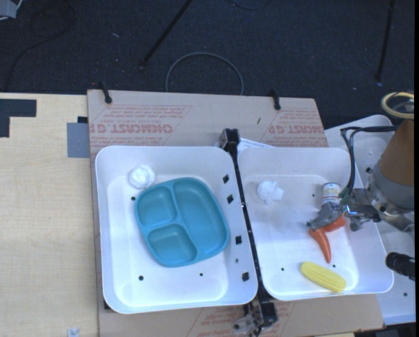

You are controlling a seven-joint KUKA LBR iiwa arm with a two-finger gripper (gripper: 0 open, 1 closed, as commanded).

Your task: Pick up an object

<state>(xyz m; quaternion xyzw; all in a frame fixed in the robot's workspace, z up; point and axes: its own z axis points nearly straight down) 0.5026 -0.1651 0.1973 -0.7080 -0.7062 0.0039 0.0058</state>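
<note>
- gripper (326, 220) low at right bin's (293, 286) right side, touching the carrot (323, 242); cannot tell its state
- corn (323, 276) near front edge, white lump (269, 191) near divider
- left bin (118, 272): blue tray (181, 220), white ball (141, 176) at back corner

The arm (398, 167) is cut off by the right edge of the picture, so only its wrist part and the gripper (328, 220) can be seen, and the fingers are too small and dark to tell if they are open or closed. Just under the gripper, the top end of the orange carrot (324, 243) is hidden by the fingers, and I cannot tell if they touch it. The small can (331, 192) just behind the gripper is too blurred to read its label.
</note>
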